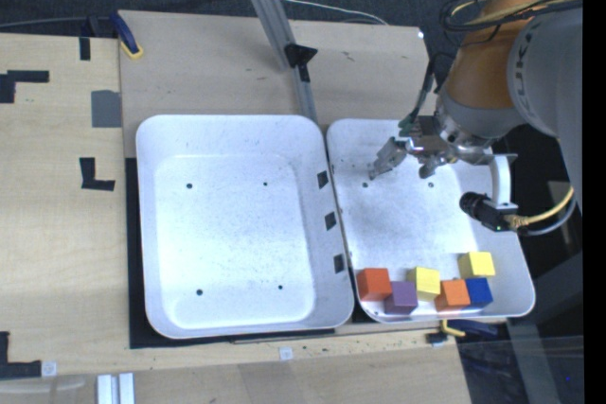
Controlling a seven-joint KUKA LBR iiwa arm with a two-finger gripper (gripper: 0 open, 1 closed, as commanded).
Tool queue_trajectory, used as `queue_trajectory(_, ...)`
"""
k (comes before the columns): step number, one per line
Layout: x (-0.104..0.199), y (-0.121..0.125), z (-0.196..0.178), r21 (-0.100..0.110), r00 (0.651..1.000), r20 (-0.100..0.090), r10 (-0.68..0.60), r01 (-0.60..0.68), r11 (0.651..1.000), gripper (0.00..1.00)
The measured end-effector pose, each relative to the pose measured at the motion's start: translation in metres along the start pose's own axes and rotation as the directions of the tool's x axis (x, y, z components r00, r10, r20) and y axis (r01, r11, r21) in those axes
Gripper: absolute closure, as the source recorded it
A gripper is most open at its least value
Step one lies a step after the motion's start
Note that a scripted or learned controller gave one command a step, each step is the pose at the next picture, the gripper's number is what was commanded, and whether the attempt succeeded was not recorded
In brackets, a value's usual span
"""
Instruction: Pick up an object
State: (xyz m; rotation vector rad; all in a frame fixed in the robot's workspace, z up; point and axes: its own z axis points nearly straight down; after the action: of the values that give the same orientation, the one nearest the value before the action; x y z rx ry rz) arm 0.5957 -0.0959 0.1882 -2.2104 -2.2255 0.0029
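Several small blocks lie along the near edge of the right bin (379, 203): an orange block (374, 282), a purple block (404, 296), a yellow block (427, 280), a second orange block (454, 293), a blue block (479, 291) and another yellow block (476, 263). My gripper (405, 166) hangs over the far part of that bin, well away from the blocks. It is open, its two fingers spread, and nothing is between them.
The left bin (227, 222) lies beside the right one, their rims touching. A slanted metal pole (270, 5) crosses the bench behind the bins. A black cable and connector (488, 211) hang off the wrist near the right bin's rim.
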Motion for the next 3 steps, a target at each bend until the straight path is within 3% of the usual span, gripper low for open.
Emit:
queue_trajectory(1,-0.015,0.009,0.038,0.001,1.0,0.003,0.006,-0.006,1.0,0.0)
queue_trajectory(2,-0.034,0.001,0.035,-0.002,1.0,0.003,0.008,-0.008,1.0,0.0)
queue_trajectory(3,0.035,0.024,-0.006,-0.009,1.0,0.0,-0.002,0.002,1.0,0.0)
